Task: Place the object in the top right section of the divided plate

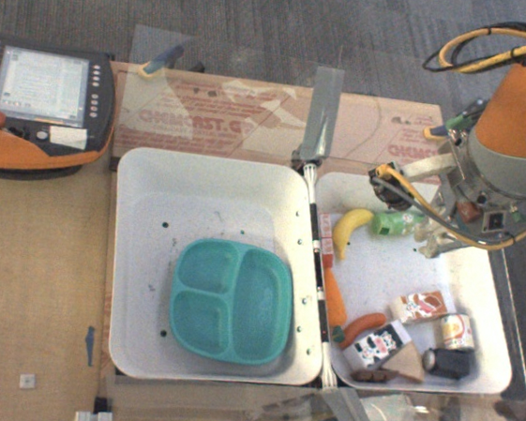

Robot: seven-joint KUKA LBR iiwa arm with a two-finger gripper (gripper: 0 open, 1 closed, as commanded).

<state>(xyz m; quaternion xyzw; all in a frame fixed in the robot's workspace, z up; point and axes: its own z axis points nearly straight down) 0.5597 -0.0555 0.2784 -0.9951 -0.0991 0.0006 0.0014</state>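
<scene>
At the far left of the desk lies an orange and grey control pendant with a lit screen. Next comes the left bin, and in its lower middle sits the teal divided plate, with three sections, none of them holding anything. A strip of cardboard runs behind both bins.

Along the wall where the bins meet, inside the right bin, an orange carrot lies lengthwise. Above it rests a yellow banana, curved, its upper end near a green object. Lower down, a red sausage-shaped piece lies slanted beside a black-and-white carton, which touches a tan wedge. To the right of these are a small orange and white box, a can with a red label, and a dark object just below the can.

The hand hangs over the upper part of the right bin, just right of the green object, under the grey wrist and the orange band. Cables hide its tips, so I cannot tell whether it is open or closed, and nothing is seen held in it.
</scene>
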